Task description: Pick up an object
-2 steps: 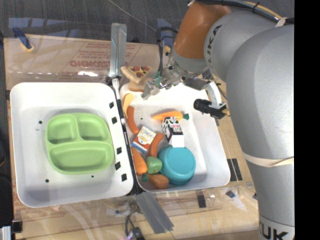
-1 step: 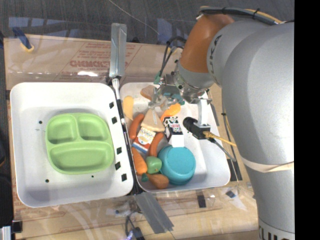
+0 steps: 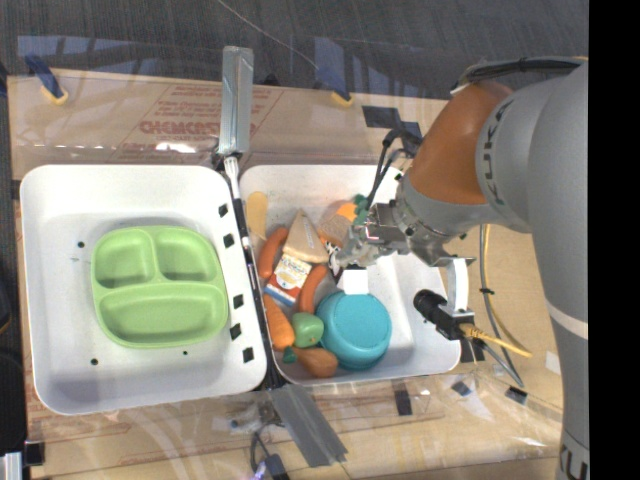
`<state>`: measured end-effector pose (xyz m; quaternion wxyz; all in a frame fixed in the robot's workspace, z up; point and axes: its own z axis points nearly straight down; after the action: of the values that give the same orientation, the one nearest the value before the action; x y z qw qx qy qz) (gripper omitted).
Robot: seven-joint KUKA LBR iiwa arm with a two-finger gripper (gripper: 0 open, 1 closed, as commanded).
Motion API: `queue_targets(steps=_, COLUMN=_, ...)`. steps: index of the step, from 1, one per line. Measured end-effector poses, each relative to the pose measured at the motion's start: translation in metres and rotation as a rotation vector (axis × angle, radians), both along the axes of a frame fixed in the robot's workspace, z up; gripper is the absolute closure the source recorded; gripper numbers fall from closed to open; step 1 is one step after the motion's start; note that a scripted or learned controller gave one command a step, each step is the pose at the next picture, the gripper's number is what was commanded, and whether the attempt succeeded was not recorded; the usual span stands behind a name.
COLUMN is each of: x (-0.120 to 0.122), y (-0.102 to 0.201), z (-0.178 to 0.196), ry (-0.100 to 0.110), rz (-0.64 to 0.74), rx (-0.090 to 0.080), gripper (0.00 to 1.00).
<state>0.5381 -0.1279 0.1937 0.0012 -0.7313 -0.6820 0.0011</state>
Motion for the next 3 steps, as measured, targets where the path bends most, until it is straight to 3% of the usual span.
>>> queue_targets(steps=1, x=-0.050, y=-0.041, z=-0.006, ry=0.001, rz=0.080, rx=0.001, gripper=1.00)
queue_targets(steps=2, x=-0.050, y=-0.022, z=-0.066, ry=-0.030, rz=0.389, rx=-0.012, gripper=1.00)
queue_targets(steps=3, x=-0.005, y=0.021, z=-0.077, ry=-0.056, rz=0.112, rx=-0.019, gripper=1.00)
